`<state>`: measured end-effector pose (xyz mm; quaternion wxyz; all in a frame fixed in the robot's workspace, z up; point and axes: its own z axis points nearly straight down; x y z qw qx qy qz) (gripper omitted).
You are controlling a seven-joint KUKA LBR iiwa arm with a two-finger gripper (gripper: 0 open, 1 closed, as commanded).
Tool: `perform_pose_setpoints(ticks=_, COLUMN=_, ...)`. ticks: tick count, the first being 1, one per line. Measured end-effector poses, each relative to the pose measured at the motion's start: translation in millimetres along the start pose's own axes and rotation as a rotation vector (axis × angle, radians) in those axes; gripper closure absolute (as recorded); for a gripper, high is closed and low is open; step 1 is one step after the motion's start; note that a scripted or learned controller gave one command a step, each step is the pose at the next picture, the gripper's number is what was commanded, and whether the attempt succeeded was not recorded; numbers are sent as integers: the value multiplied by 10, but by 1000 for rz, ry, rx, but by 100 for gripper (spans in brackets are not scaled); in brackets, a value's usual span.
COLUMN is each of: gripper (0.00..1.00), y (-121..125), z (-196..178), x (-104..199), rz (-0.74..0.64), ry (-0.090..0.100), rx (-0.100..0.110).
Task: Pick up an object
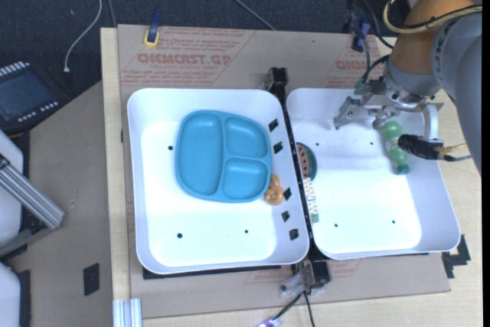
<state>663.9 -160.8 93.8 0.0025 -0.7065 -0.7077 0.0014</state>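
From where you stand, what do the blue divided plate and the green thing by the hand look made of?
The blue divided plate looks like moulded plastic: even colour, soft sheen, rounded compartments. The green thing also seems plastic or rubber, smooth and slightly glossy, though it is too small to be sure. It lies in the right bin.

Bright, even light; soft shadows

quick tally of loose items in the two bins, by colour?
Blue: 1, the divided plate, left bin
Orange-tan: 1, small object at the plate's right edge
Green: 1, object, right bin
Dark striped: 1, item at the right bin's left wall
Total: 4
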Motion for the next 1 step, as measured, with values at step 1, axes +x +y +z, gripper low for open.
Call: perform_pose_setpoints(ticks=1, gripper=100, y=19, z=-159, x=-1, rz=-1, ry=-1, rx=-7)
